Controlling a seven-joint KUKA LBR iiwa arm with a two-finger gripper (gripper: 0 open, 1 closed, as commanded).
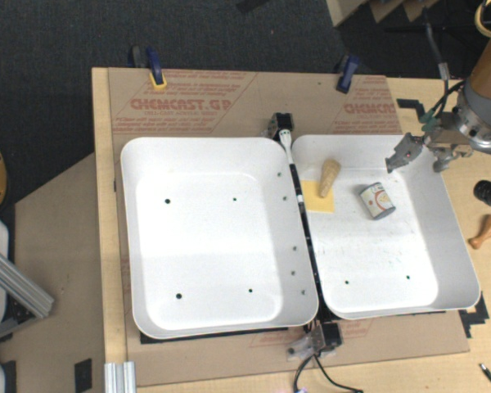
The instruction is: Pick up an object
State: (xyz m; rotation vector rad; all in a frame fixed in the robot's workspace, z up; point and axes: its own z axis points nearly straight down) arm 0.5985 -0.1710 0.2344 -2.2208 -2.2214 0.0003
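Observation:
In the right bin (409, 260) lie three things. A tan wooden peg (330, 176) rests with its lower end on a flat yellow square (319, 197) near the bin's left wall. To their right a small grey block with a red and white label (377, 201) lies on its own. My gripper (418, 157) hangs over the bin's far right corner, up and to the right of the grey block and apart from it. Its fingers (398, 155) are spread open with nothing between them.
The left bin (147, 244) sits beside the right one, with a black divider strip (299, 211) between them. Both rest on a cardboard sheet (229, 97) held by clamps at the back. A wooden item (484, 236) lies outside the right bin.

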